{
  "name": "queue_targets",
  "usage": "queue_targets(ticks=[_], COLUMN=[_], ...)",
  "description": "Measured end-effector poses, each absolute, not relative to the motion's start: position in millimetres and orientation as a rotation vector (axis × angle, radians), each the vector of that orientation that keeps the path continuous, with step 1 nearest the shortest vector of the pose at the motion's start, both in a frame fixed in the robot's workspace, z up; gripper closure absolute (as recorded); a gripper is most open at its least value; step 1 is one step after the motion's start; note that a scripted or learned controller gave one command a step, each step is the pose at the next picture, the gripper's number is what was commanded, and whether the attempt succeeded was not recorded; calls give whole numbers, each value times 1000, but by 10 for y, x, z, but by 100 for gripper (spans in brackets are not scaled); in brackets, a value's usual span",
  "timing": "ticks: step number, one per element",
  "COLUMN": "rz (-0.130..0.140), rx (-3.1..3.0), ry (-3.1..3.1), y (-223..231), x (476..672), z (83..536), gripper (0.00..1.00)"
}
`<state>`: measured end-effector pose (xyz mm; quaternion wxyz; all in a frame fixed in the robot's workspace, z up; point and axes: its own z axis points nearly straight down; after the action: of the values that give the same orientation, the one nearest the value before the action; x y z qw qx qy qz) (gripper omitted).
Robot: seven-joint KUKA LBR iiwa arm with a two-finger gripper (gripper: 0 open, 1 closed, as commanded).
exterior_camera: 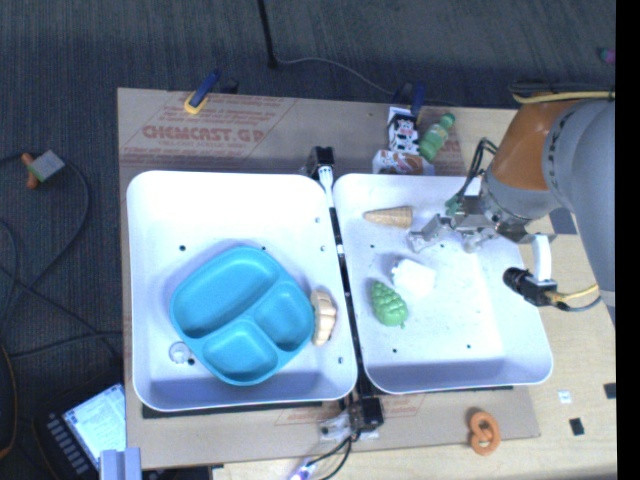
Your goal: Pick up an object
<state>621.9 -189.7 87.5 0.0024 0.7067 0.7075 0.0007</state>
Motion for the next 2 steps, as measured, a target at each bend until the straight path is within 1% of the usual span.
queue_targets(ticks=[1, 2], rz=[4, 4], rx=[2221, 2217], ry=[2227, 2219], y=[-2212, -1946], x=[5894, 5607], z=[1341, 878], gripper=[0, 0])
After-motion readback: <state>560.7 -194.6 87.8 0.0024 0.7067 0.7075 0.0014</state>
